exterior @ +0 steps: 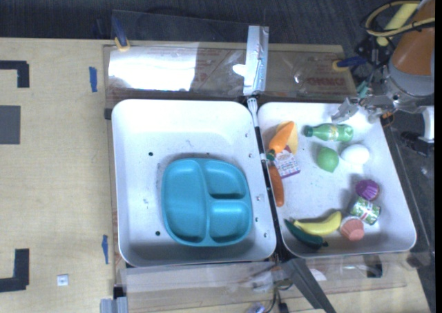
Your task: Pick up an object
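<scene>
While the tool [356, 108] hangs at the right bin's [400, 187] far rim, grip state unreadable, nothing is held. Approach step, judged. Nearest candidate: green bottle [330, 133] just beside; next, descend squarely.

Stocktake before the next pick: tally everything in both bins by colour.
Blue: 1, divided tray
Green: 3, bottle, round fruit, can
Orange: 2, carton, carrot
White: 1, egg
Purple: 1, grapes
Yellow: 1, banana
Pink: 1, cup
Total: 10
</scene>
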